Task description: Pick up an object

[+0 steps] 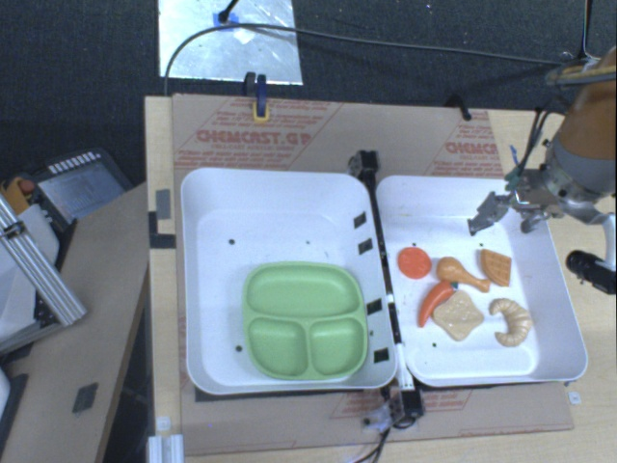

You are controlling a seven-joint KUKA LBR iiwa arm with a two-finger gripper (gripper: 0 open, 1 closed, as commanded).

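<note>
Lying nearest in the left bin [207, 258] is a green divided tray [305, 318], kept apart from the food. Beside it, the right bin [554, 287] holds the pickable toys in a loose cluster — a croissant [512, 319], a slice of toast [458, 315], a red pepper [433, 302], a drumstick [463, 274], a red disc [415, 262] and an orange wedge [497, 266]. Farther back the tool [505, 212] hovers over bare bin floor, fingers spread and holding nothing — the arm [584, 148] reaches in from the right, wrist angled downward.
</note>
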